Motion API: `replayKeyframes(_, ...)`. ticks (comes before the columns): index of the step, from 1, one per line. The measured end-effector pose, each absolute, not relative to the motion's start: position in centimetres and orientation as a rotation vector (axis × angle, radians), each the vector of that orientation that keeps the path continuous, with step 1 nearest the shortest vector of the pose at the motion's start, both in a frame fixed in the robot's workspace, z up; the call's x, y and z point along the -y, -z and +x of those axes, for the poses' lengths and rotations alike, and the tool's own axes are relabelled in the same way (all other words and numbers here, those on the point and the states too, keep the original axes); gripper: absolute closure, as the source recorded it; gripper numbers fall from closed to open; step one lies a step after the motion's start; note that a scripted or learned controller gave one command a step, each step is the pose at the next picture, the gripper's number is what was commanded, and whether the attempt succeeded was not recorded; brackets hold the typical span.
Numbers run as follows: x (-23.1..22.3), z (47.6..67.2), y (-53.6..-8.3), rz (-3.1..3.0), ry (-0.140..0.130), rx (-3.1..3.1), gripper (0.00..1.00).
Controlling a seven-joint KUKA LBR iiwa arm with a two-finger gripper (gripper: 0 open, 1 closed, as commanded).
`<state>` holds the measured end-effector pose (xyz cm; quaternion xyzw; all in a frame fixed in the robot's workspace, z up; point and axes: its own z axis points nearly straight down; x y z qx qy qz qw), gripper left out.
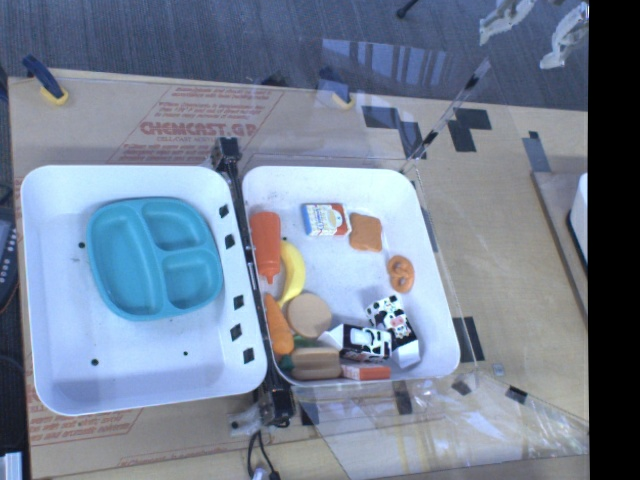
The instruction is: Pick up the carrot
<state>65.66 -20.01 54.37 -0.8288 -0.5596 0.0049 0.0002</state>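
While the desk (pixel 520 298) carries two bins, the left bin (pixel 50 368) holds a blue tray (pixel 155 256) and the right bin (pixel 425 228) holds toy food. The end effector (pixel 532 26) hangs released at top right, well apart. The carrot (pixel 279 325) lies against the right bin's left wall, below the banana (pixel 292 273).

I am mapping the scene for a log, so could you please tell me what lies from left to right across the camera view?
Yellow clamp → teal divided plastic tray → red ketchup bottle → small blue-and-white milk carton → round orange cookie → the arm's pale tool at top right.
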Motion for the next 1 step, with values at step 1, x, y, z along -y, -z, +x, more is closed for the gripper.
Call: replayKeyframes(1,19.69,65.73,-55.37,-2.585,-0.023,1.774,1.00)
